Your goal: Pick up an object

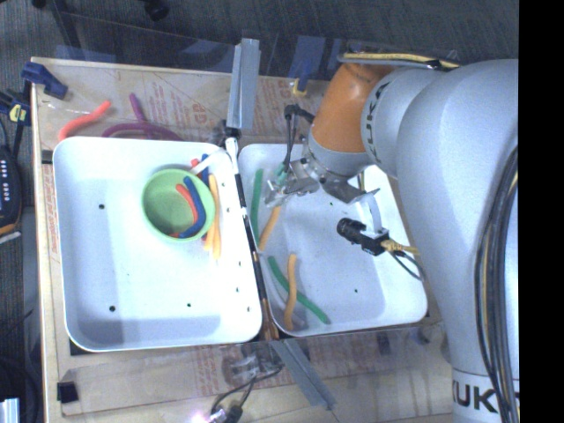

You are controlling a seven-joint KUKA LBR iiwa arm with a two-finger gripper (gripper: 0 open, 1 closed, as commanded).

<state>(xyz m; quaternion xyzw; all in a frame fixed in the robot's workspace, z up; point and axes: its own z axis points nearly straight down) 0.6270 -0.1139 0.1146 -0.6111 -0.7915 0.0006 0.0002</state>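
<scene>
- Thin orange stick point(270, 225) and green stick point(257, 197) lying at right bin's point(401, 302) left wall, just under gripper point(284, 186).
- Gripper low in that bin's upper left; fingers too small and blurred, state cannot be told.
- More green and orange sticks point(293, 289) near front wall.
- Green bowl point(178, 204) in left bin point(132, 315), contents partly hidden.
</scene>
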